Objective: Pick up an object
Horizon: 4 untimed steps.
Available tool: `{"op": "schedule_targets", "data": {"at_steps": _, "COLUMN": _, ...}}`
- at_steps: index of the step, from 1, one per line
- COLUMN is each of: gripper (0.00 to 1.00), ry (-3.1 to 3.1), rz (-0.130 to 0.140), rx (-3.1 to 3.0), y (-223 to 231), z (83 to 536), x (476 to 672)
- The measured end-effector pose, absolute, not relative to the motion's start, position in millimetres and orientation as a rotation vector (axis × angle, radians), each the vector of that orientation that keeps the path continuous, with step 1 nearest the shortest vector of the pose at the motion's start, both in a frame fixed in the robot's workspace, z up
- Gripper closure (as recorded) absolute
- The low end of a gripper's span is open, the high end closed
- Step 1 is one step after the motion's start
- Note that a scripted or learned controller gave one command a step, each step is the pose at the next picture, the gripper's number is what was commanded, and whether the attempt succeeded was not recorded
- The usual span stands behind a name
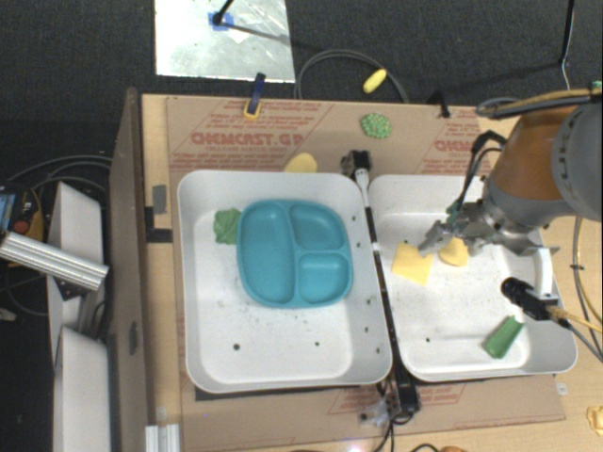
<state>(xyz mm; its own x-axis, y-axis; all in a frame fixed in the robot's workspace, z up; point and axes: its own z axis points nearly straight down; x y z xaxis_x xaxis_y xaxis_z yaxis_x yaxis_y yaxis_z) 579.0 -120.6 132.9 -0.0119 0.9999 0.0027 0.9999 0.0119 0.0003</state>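
In the right bin [471, 361], a pale yellow wedge [411, 264] lies near the left wall. A small rounded yellow piece [455, 253] sits just to its right. My gripper [450, 238] hangs directly over that small piece, at or just above it, its tip dark and blurred against the bin floor. A green block [502, 336] lies near the bin's front right corner, well clear of the gripper. The grey arm with its orange band [528, 163] comes in from the right.
The left bin [283, 365] holds a teal divided plate [292, 252] with a green leafy piece [226, 224] at its left edge. On the cardboard behind the bins are a yellow piece [301, 164], a green disc [376, 125] and cables.
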Motion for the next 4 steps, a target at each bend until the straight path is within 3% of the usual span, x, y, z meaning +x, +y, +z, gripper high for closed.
{"op": "schedule_targets", "data": {"at_steps": 1, "gripper": 0.0, "ry": -2.225, "rz": -0.004, "rx": -2.225, "y": -157, "z": 136, "x": 599.6}}
{"op": "schedule_targets", "data": {"at_steps": 2, "gripper": 0.0, "ry": -2.224, "rz": 0.0, "rx": -2.221, "y": -163, "z": 83, "x": 608.6}}
{"op": "schedule_targets", "data": {"at_steps": 3, "gripper": 1.0, "ry": -2.228, "rz": -0.005, "rx": -2.222, "y": -163, "z": 96, "x": 609.5}}
{"op": "schedule_targets", "data": {"at_steps": 4, "gripper": 1.0, "ry": -2.217, "rz": 0.003, "rx": -2.225, "y": -190, "z": 123, "x": 535.6}}
